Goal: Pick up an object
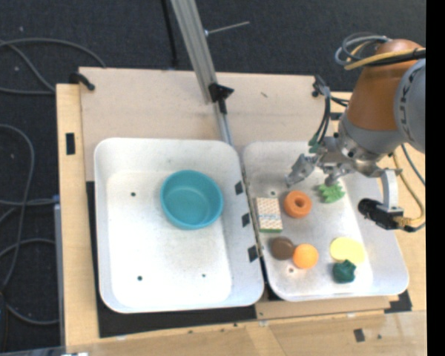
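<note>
My gripper [311, 178] hangs over the back part of the right bin [378, 273], its two fingers spread apart and open, with nothing between them. Just under its right finger lies a small light-green object [330, 193]. An orange ring [297, 204] lies a little in front of the gripper. Beside the ring, by the bin's left wall, is a patterned block [268, 213]. Nearer the front lie a brown lump [282, 248], an orange ball [305, 256], a yellow piece [346, 249] and a dark green piece [344, 271].
The left bin [133, 273] holds a teal bowl [192, 199]. A slanted aluminium post [196, 43] rises behind the bins, meeting the bench between them. Cables [386, 213] hang from the wrist over the right bin's right side.
</note>
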You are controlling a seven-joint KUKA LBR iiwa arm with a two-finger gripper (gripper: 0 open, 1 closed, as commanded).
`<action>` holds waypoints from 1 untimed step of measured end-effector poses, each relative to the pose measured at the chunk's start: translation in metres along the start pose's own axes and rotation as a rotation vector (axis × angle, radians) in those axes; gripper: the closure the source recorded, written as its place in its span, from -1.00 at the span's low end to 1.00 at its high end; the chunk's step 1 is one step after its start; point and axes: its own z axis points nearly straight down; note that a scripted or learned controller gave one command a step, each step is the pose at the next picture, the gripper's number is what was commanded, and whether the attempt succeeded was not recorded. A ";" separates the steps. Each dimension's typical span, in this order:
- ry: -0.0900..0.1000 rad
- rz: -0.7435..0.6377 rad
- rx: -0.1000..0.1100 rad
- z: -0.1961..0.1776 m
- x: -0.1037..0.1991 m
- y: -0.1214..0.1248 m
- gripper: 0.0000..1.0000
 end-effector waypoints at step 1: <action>0.000 0.000 0.001 0.055 -0.004 -0.011 -1.00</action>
